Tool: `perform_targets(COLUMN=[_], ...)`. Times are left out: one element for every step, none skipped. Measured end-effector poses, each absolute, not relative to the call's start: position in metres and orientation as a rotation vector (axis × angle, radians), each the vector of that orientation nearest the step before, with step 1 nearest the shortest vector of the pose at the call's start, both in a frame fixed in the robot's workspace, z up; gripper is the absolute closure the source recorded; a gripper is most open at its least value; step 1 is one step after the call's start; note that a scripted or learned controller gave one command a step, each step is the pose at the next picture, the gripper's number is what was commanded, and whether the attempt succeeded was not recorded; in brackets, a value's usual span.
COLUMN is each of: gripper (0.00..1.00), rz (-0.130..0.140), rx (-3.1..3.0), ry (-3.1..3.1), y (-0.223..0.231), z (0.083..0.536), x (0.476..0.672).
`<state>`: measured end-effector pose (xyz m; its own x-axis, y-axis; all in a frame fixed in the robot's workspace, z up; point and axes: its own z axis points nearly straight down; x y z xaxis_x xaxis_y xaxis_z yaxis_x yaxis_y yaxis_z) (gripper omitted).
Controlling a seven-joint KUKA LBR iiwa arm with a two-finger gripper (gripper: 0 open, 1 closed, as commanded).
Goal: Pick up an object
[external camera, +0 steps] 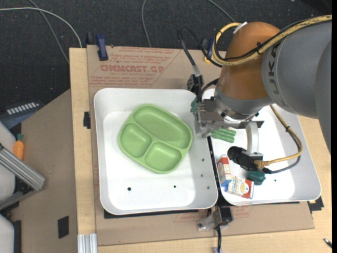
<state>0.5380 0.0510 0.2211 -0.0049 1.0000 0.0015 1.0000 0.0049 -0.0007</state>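
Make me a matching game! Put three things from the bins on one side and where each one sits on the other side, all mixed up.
Things:
1. green divided plate
2. small green stick
3. colourful packet

Places:
A. right bin, near corner by the divider
B. middle of the left bin
C. right bin, about halfway back, by the divider

Pairs: 1-B, 2-C, 3-A
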Motion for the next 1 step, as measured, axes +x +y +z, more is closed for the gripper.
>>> perform_targets(gripper=[1.00], rz=[0.000], rx=[-2.217], ry=[-2.225], y=[0.0878], z=[0.2169], x=[0.5096])
